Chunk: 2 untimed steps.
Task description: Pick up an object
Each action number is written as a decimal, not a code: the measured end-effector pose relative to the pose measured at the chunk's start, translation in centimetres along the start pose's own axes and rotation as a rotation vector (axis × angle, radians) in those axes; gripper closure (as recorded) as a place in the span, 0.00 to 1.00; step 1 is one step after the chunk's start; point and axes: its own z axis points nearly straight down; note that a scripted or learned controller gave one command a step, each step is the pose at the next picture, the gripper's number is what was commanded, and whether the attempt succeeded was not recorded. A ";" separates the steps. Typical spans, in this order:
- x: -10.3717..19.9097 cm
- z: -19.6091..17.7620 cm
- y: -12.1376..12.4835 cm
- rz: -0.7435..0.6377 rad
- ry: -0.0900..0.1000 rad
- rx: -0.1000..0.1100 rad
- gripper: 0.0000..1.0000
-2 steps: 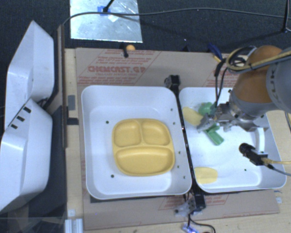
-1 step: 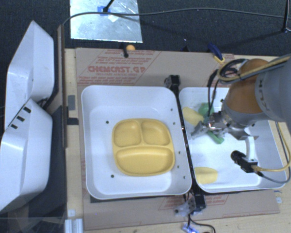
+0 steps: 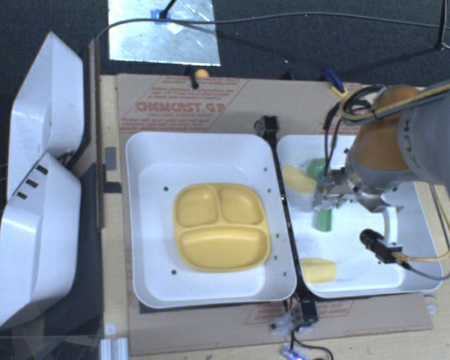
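The camera view shows the claw [image 3: 324,205] low in the right bin [image 3: 412,276], its state impossible to tell, just above a green object [image 3: 323,220], with yellow pieces [image 3: 318,270] nearby and a yellow tray [image 3: 221,227] in the left bin [image 3: 146,201].

You can read one word for certain: "CHEMCAST" in large red capitals, printed on the brown cardboard sheet [image 3: 210,96] under the bins, just above the left bin's far edge. Two or three more red letters follow it, perhaps "GP", but you cannot be sure of them. Smaller red lines run above and below that word, and more red print shows on the cardboard's near edge below the bins; all of it is too small to read.
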 end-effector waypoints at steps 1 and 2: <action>0.0 -4.2 -0.1 -0.001 0.000 -0.001 1.00; -1.0 -9.2 -0.2 0.000 0.000 -0.002 1.00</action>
